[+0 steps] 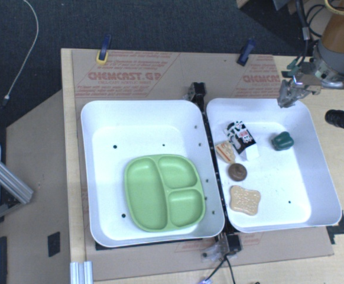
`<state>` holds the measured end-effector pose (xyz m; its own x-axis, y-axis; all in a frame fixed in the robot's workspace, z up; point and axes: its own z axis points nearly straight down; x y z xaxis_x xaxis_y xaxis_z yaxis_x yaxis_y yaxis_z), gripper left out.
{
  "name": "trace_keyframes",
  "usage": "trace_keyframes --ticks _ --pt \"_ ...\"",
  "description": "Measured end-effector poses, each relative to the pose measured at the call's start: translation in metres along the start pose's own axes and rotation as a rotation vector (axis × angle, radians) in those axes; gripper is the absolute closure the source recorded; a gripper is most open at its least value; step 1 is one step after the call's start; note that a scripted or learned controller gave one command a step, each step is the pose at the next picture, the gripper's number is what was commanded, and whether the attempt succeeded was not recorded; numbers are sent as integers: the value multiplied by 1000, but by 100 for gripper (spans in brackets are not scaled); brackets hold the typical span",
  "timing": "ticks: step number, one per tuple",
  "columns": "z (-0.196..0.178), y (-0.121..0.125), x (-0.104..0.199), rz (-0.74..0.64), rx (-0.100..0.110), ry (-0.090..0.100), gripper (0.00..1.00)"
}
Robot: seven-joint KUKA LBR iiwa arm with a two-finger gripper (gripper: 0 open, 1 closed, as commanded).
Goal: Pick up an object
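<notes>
Green tray [163, 192], toast [244, 200], gripper [288, 97] above bin rim [260, 102]

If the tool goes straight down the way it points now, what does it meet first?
Probably the back rim of the right bin, since the tool hangs over that edge. The green object lies nearer the camera, off this line. Depth is unclear.

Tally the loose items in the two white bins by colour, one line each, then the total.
Green: 2, the divided plate and the small green object
Brown or tan: 3, wafer, round piece, toast-like piece
Black-and-white: 1, the carton
Total: 6
</notes>
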<state>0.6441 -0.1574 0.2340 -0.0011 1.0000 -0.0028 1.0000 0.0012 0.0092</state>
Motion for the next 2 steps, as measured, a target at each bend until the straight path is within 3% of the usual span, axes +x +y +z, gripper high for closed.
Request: trace_keyframes --ticks 2 --pt "19 -42 101 -3 14 6 100"
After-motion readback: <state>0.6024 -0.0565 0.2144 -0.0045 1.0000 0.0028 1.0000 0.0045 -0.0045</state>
